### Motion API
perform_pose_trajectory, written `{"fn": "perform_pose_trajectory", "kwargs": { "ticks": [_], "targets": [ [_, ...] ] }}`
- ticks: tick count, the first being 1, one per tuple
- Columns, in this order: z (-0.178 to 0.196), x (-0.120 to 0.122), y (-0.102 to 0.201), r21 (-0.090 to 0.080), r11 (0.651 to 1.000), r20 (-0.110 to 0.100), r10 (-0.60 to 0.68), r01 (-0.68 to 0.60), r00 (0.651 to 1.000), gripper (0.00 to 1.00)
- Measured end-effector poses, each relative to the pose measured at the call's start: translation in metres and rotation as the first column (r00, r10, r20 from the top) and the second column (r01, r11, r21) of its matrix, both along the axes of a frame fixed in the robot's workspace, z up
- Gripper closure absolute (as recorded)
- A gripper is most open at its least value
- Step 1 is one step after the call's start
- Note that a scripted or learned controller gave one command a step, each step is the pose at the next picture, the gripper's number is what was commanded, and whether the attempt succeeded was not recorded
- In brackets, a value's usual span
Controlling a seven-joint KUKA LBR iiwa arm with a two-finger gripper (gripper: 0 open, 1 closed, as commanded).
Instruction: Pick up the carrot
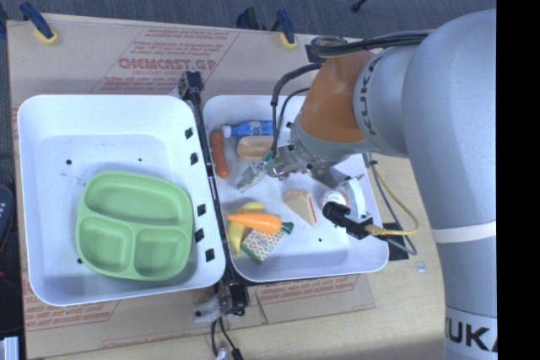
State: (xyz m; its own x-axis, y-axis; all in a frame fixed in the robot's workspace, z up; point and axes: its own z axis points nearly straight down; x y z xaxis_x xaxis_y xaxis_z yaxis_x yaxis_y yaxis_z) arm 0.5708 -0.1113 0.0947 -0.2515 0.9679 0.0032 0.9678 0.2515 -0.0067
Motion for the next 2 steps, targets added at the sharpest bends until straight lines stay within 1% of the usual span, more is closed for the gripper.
{"fn": "perform_pose_trajectory", "kwargs": {
  "ticks": [1,2],
  "targets": [
    [-0.004,-0.073,0.0,0.0,0.999,0.001,-0.044,0.044,0.999,0.0],
    [0.006,-0.073,0.001,0.0,0.999,0.001,-0.039,0.039,0.999,1.0]
  ]
}}
